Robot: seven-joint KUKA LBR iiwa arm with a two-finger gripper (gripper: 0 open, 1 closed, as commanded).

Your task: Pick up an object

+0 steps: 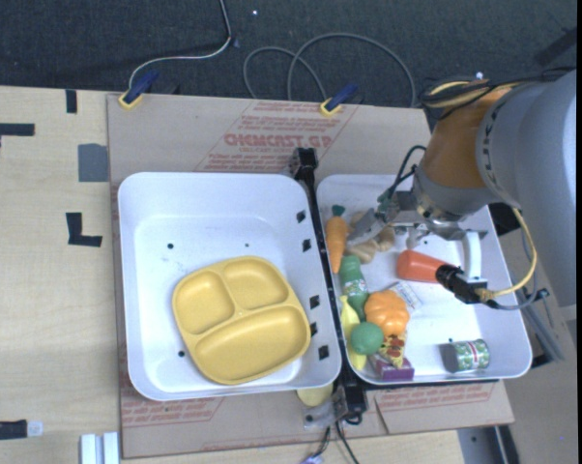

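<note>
Objects for picking, a carrot (336, 241) and orange pepper (387, 311) among them, crowded the right bin (509, 341). The gripper (386, 216) hovered at centre-right; we could not tell its state.

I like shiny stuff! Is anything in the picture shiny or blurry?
Camera view: the white left bin looks bright and glossy under even light; the yellow plate casts a soft shadow; the small toys by the gripper look a bit fuzzy.

A yellow divided plate (241, 319) lies in the left bin (141, 259) — on brown cardboard (262, 135).
</note>
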